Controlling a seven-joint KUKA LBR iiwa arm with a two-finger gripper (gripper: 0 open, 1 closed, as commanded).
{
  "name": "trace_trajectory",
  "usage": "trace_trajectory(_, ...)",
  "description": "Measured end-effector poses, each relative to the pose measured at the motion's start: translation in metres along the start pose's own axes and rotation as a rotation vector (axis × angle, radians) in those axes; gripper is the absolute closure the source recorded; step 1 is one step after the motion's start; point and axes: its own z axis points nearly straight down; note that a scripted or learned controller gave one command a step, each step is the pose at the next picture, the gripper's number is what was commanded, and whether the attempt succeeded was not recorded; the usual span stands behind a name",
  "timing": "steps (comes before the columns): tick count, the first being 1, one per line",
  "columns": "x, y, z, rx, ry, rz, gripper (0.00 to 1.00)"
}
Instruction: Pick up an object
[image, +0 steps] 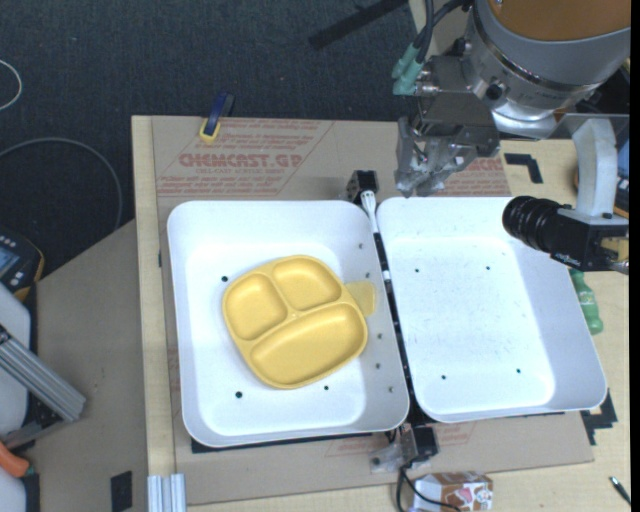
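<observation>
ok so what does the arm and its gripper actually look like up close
The arm is a fat rounded grey body with an orange band near the top edge. Below it sits a dark grey metal block, and the gripper hangs from that as pale silvery metal parts. Black cables and a teal fitting run beside the wrist.

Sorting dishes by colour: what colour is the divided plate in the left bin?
Yellow all over; the divided plate shows plainly in the camera view.

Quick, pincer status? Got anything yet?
Pincer: above the far edge of the right bin, nothing visibly between its fingers; open or shut cannot be told. Yellow plate lies in the left bin.
</observation>
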Motion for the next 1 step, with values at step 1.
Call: trace_trajectory(1, -0.0265, -0.0020, 0.1116, 0.016, -0.004, 0.007, 1.00)
